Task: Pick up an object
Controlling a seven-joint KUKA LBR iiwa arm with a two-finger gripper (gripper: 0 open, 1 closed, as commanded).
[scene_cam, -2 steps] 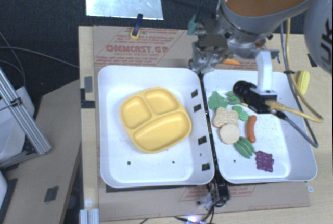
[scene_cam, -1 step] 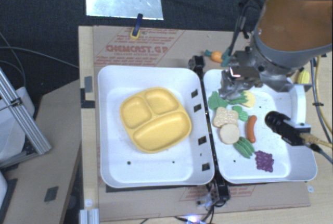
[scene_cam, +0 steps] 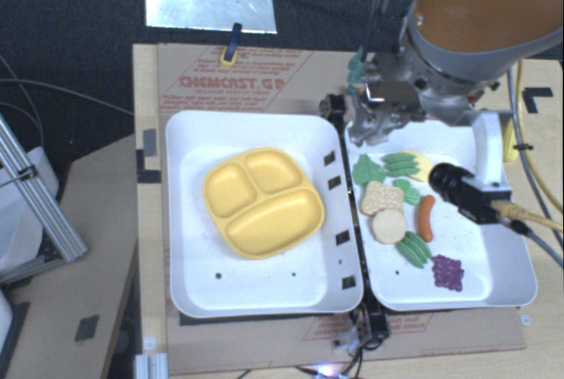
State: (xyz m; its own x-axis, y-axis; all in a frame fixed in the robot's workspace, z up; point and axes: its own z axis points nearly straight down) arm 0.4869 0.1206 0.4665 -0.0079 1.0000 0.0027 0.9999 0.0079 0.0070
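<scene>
Camera view, stock as you see it: gripper [scene_cam: 370, 132] low over the far-left corner of the right bin [scene_cam: 515, 280], fingers hidden so you cannot tell their state, likely lining up a pick. Just below it, toy food heaped: bread slice [scene_cam: 382, 197], one; round biscuit [scene_cam: 389, 226], one; sausage [scene_cam: 426, 218], one; grape bunch [scene_cam: 448, 272], one; green pieces, several. Left of it, left bin [scene_cam: 189, 280]: yellow tray [scene_cam: 263, 201], one.

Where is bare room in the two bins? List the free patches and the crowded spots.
Free: the left white bin's floor in front of and around the yellow three-compartment plastic tray, and the right white bin's near-right corner beyond the purple toy grapes. Crowded: toy food around the orange toy sausage, below the gripper.
</scene>
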